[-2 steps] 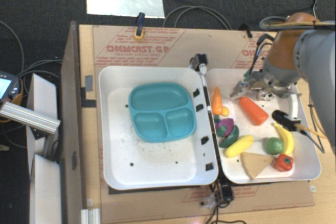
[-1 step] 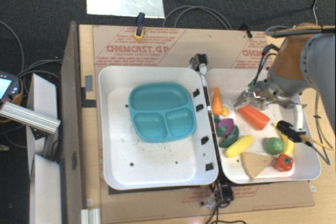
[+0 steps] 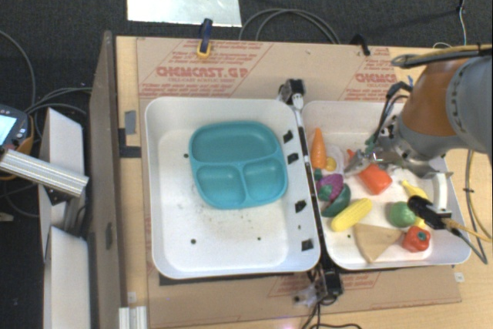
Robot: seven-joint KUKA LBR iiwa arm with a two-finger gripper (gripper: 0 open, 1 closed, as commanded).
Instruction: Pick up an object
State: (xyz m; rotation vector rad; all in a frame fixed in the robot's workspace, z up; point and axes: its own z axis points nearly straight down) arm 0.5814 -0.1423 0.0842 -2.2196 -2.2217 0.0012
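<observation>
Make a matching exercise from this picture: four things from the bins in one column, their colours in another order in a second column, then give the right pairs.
Things:
1. divided plate in the left bin
2. carrot by the divider
3. corn cob in the right bin
4. wedge at the right bin's front edge

Colours:
A. yellow
B. tan
C. teal
D. orange

Pairs: 1-C, 2-D, 3-A, 4-B

the tray (image 3: 235, 166) was teal in a white bin (image 3: 173, 243); the corn (image 3: 351, 213) yellow, the carrot (image 3: 318, 148) orange, the wedge (image 3: 376, 242) tan, the arm (image 3: 447, 108) grey and orange.
</observation>
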